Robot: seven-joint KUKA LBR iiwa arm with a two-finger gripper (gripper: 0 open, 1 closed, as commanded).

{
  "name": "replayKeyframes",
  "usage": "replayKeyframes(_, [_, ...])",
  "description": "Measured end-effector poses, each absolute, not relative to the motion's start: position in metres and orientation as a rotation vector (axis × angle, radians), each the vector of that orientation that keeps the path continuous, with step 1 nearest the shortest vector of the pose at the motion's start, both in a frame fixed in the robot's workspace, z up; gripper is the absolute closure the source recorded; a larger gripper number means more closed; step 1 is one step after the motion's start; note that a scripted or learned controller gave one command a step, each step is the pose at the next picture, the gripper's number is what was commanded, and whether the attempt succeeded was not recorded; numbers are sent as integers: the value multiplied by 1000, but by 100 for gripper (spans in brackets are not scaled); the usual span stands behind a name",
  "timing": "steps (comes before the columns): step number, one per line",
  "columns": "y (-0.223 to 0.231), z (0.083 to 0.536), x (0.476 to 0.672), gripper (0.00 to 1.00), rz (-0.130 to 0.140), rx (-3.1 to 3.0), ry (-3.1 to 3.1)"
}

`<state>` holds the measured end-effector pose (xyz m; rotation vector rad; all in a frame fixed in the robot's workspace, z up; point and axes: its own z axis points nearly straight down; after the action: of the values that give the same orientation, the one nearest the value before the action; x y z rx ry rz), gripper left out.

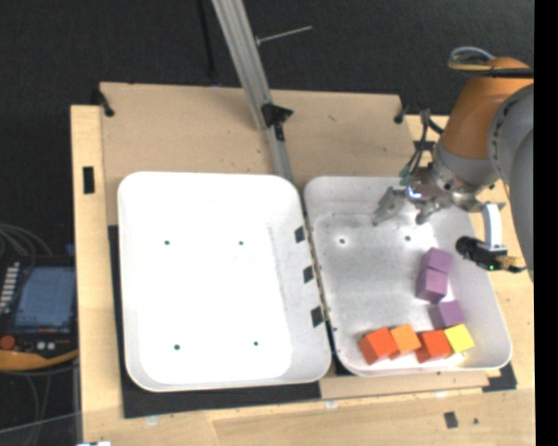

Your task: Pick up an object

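My gripper (pixel 405 208) hangs over the far part of the right bin (pixel 353 277), its two grey fingers spread apart with nothing between them. Well nearer the camera than the gripper, a purple block (pixel 435 273) lies in the right half of that bin, and a second purple block (pixel 447 313) sits just below it. Along the bin's near edge stands a row of blocks: a red-orange one (pixel 379 344), an orange one (pixel 405 338), another red-orange one (pixel 434 345) and a yellow one (pixel 459 339).
The left bin (pixel 209 282) lies beside the right one, with black clips along the seam between them. A slanted metal pole (pixel 251 72) rises from the bench's far side. A pendant with cables (pixel 33 309) lies off the bench at the left.
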<state>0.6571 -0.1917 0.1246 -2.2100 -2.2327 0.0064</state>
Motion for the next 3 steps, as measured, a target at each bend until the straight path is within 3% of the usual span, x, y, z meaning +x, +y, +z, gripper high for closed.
replayKeyframes(1, [-193,97,657,0,5,-2210,-2235])
replayKeyframes(2, [-194,111,659,100,4,-2211,-2244])
replayKeyframes(3, [-190,170,653,100,-7,-2216,-2236])
